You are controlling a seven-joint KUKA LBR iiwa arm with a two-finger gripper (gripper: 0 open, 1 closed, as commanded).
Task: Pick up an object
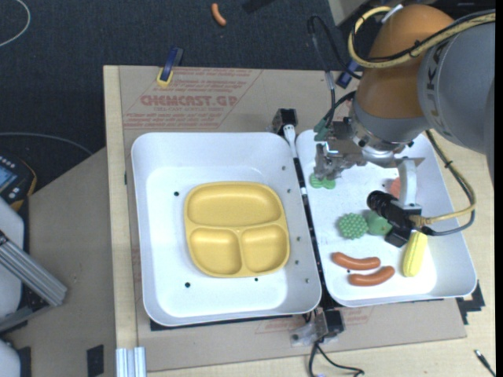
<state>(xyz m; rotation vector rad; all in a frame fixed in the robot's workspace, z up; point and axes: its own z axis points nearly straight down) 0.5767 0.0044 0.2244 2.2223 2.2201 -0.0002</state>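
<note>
Nearest the camera, on the white floor of the right bin (444, 280): two toy sausages (364, 269) and a yellow corn cob (414, 254), both well short of the gripper (324, 171). Between those and it, a knobbly green toy vegetable (353, 225). Directly at its tip, a small green piece (321, 182), touching or just beneath; no grasp confirmable, opening not discernible. To its left, a yellow divided plate (234, 228) in the left bin (151, 210). Beyond, printed cardboard (196, 96), then dark carpet (94, 22) bearing a small orange item (218, 14).
</note>
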